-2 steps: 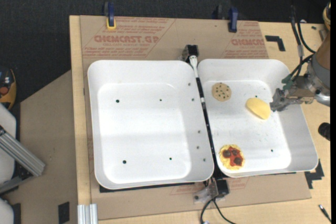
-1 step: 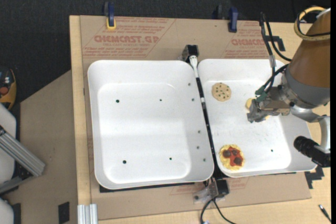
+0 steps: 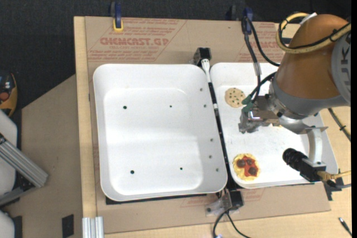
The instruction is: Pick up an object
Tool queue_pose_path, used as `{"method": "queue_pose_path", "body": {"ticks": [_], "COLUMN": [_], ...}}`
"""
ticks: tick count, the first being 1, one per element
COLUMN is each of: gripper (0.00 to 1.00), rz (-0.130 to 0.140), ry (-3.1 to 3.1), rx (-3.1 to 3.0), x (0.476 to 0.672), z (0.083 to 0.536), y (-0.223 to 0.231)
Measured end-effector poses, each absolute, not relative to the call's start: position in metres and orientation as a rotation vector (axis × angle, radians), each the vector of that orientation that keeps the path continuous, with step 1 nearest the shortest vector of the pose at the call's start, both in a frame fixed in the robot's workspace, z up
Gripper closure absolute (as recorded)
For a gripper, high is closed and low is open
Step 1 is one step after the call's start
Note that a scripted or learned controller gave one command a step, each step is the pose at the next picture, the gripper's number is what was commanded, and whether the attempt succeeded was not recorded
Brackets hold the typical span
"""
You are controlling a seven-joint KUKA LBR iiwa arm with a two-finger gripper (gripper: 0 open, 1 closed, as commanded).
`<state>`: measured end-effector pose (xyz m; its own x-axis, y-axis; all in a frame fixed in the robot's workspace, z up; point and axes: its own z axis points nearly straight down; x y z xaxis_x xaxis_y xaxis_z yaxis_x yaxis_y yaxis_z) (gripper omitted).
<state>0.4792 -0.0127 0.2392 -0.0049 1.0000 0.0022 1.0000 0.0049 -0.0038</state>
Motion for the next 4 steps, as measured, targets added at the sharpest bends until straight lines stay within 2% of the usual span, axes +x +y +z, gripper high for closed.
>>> {"method": "queue_pose_path", "body": {"ticks": [1,2,3,4], "gripper": [1.00,1.00,1.00,1.00], "rz": [-0.014,-0.014,0.006,0.001], "ry": [-2.236,-2.233,-2.229,-2.224], "rx": [-2.216,-2.217,-2.203,-2.218], "x": [0.548,0.622,0.577,0.580], "z": [0.287,0.322,0.279,0.293], "y": [0.064,0.127,0.232,0.226]}}
